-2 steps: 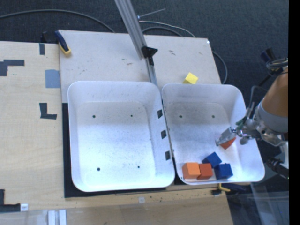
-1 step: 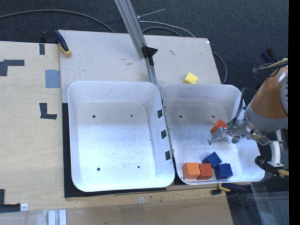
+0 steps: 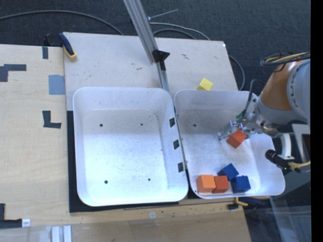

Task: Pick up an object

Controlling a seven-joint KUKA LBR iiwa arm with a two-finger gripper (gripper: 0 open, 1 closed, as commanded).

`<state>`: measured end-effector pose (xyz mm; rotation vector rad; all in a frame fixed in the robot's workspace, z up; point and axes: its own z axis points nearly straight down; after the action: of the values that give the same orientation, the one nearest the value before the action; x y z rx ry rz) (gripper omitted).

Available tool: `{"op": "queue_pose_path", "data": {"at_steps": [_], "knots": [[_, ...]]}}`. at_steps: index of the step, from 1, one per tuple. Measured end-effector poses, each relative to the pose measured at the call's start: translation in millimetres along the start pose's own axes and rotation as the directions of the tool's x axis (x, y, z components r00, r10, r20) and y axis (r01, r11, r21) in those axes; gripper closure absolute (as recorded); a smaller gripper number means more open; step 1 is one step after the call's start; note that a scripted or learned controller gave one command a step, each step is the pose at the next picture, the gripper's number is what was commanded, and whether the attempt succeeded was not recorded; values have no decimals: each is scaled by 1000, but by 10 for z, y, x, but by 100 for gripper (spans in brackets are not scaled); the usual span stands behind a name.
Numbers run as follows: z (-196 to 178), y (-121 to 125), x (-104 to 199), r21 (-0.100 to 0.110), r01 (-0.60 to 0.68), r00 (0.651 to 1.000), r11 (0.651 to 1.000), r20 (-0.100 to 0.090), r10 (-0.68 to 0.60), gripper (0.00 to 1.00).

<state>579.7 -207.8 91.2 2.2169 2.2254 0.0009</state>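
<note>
- Orange and blue blocks huddle at the near edge of the right-hand shallow white bin (image 3: 262, 188): a light orange foam cube (image 3: 205, 183) touching a darker orange-red cube (image 3: 220, 184), with two blue cubes (image 3: 235, 178) just beside them, probably where the bin's slope let them settle.
- Farther in, the end effector (image 3: 233, 134) hangs over the middle of that bin, closed narrowly on a small orange-red block (image 3: 235, 139), which sits tilted between the fingers; whether it is clear of the bin floor I cannot tell.
- To its left, the left-hand shallow white bin (image 3: 81, 135) lies alongside.
- Beyond, a small yellow block (image 3: 205, 84) rests on the pale wooden tabletop (image 3: 111, 59), just outside the right bin's far rim, likely out of play.
</note>
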Motion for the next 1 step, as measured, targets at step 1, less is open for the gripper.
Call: {"op": "queue_pose_path", "data": {"at_steps": [1], "knots": [[-8,-312,214,5,-3,1000,1000,0,3,0]]}}
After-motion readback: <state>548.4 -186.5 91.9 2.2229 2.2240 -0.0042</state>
